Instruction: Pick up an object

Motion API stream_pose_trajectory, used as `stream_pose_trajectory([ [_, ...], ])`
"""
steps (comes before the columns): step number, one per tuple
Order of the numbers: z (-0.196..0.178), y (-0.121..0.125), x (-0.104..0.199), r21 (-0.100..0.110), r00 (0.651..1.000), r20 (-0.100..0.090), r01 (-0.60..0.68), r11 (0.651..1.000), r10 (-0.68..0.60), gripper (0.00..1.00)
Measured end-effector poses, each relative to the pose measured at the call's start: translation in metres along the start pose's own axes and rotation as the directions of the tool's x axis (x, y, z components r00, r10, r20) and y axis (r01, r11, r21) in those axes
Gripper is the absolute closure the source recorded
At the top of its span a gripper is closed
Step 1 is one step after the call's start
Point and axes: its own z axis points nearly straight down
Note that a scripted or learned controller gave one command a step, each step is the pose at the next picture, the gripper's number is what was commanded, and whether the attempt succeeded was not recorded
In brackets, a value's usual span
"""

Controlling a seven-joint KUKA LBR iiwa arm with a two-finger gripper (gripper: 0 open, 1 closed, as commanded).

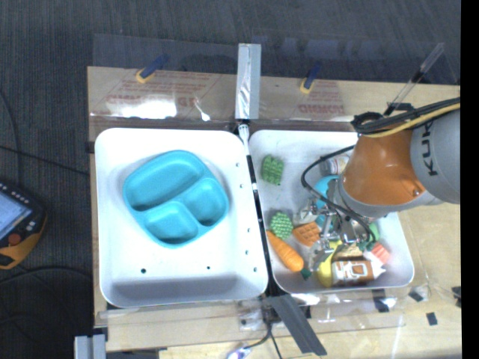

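The KUKA arm [397, 167] reaches in from the right, its orange band hanging over the upper part of the right bin [288, 144]. Below the band the end effector [335, 234] points down into a cluster of toy food near the bin's front right corner. Cables and metal parts crowd that spot, so I cannot tell how the end effector is set or whether anything sits in it.

Several objects lie in the right bin. A toy carrot [285, 252] rests at a slant near the bin's left wall, toward the front. Just above it sits a small green bumpy piece [281, 222], and farther back, near the left wall, a second green piece [272, 170] lies apart from the rest. An orange ridged piece [307, 235] sits just beside the end effector on its left. At the front, a small brown carton [354, 271] lies on its side, with a yellow piece [325, 273] touching its left end and a red piece [380, 253] near its upper right.

The left bin [150, 275] holds a blue divided plate [176, 197] with three compartments, lying toward the back and tilted a little in the view. The two bins touch along their shared edge on the counter [187, 96].
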Motion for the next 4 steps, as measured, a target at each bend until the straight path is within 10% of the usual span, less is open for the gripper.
stream_pose_trajectory([
  [2,-0.001,0.012,0.007,0.001,1.0,0.005,0.011,1.0,-0.011,0.0],
  [4,0.0,0.018,0.021,-0.006,0.965,0.007,-0.261,0.965,0.261,0.0],
])
